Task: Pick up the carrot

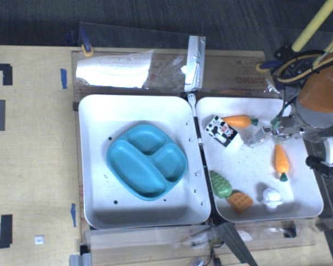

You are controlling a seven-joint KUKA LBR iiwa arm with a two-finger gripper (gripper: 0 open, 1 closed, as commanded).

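Writing: the small black-and-white patterned card in the right white bin carries print too small to read; faint reddish lettering on the brown cardboard behind the bins is also illegible.
Carrots: two orange toy carrots lie in the right bin. One lies level near the back wall, just beside the card; the other points toward the front, near the right wall.
Claw: the claw hangs over the back of the right bin between the two carrots; I cannot tell how it is set.
Other items: a green leafy toy, an orange waffle-like piece and a small white object sit along the front.
Left bin: a blue three-part plastic tray lies in the middle of the left white bin.
Open room: bare floor shows in the middle of the right bin; the wooden bench lies to the left.
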